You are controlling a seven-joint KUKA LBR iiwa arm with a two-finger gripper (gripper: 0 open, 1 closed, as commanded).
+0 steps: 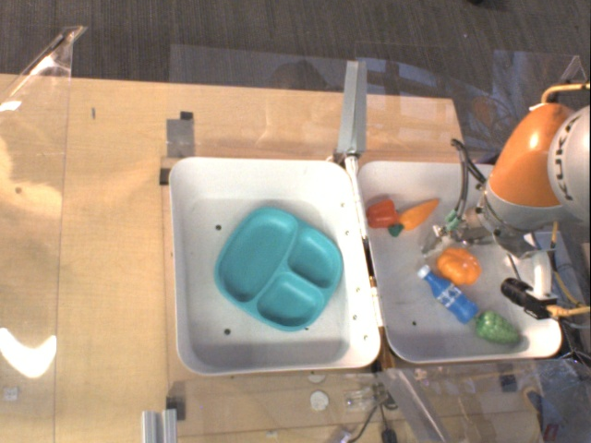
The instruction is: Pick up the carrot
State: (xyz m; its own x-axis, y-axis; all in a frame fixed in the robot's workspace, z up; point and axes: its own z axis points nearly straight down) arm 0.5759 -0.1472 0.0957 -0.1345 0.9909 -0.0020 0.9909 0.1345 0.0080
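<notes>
Here, wooden bench (102, 247) on dark carpet (231, 7); carrot (418, 214) lies in right bin (406, 340) at 11 o'clock of gripper (450, 232), jaw state indiscernible; left bin (194, 340) holds teal tray (279, 267)

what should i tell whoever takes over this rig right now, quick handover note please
Claw: low in the right bin, between the carrot and the orange fruit; whether it is open or shut is not clear, and nothing shows in it.
Carrot: lying in the right bin near its far left corner, beside the red pepper.
Also in that bin: orange fruit, blue bottle, green piece.
Left bin: teal divided plate.
Done: arm has reached into the right bin.
Left: grasp the carrot and lift it.
</notes>
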